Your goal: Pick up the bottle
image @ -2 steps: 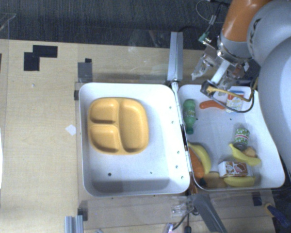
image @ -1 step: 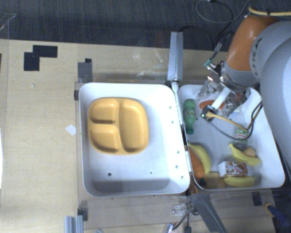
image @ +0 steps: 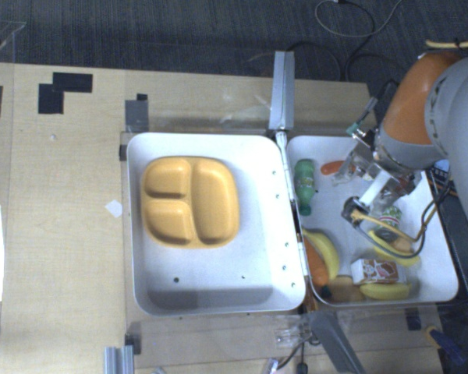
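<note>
Yellow comes first at the near edge of the right bin [image: 444, 287]: a banana [image: 386, 291] lies along the front wall, with a small printed carton [image: 377, 269] just behind it and an orange fruit [image: 318, 267] tucked into the near left corner beside a second banana [image: 325, 248]. These look dropped in as loose clutter, crowding the front half of the bin and leaving the back half more open. The left bin [image: 218, 294] holds a yellow divided plate [image: 191, 201], flat and well apart from everything else. Farther back in the right bin, the green bottle [image: 304, 185] lies on its side, close against the left wall by the divider between the bins and pointing front to back. That spot likely leaves little room on the wall side, so I judge a grasp would have to come across its free side or from above. The gripper [image: 352, 166] hangs over the back of the same bin, to the right of the bottle and apart from it, near a small red-orange thing [image: 333, 166]. It holds nothing that I can see, and whether it is spread or closed I cannot tell at this slant. Behind the bins a grey metal post [image: 282, 92] rises at the divider, and a thin cable [image: 343, 14] loops on the dark floor.
</note>
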